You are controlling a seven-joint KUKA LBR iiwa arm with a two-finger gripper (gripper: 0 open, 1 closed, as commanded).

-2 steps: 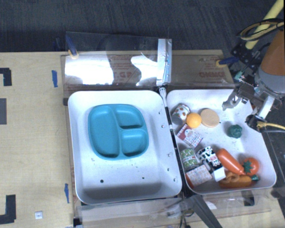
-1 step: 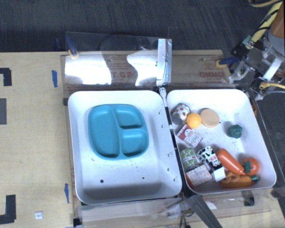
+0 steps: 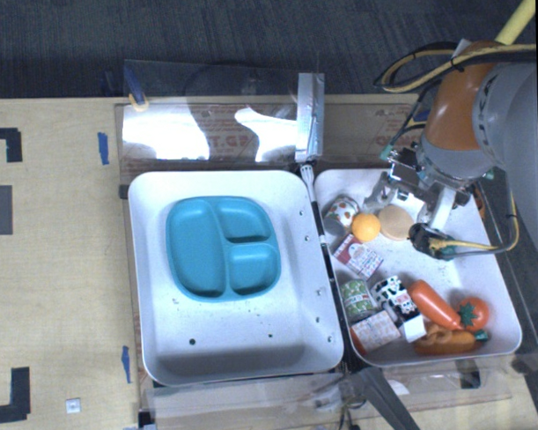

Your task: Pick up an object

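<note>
My gripper hangs over the far part of the right bin, open, with one finger to the left and the other to the right. Nothing is held between them. A tan round piece lies just below the gap, and an orange ball touches its left side. Further left sits a small round brown and white toy. Toward the front lie a red and white packet, a green can, a black and white box, a carrot and a tomato-like toy.
The left bin holds a blue divided plate. A metal bar and clear sheet stand behind the bins. A black and yellow cable trails from the wrist across the right bin. The grey arm covers the far right corner.
</note>
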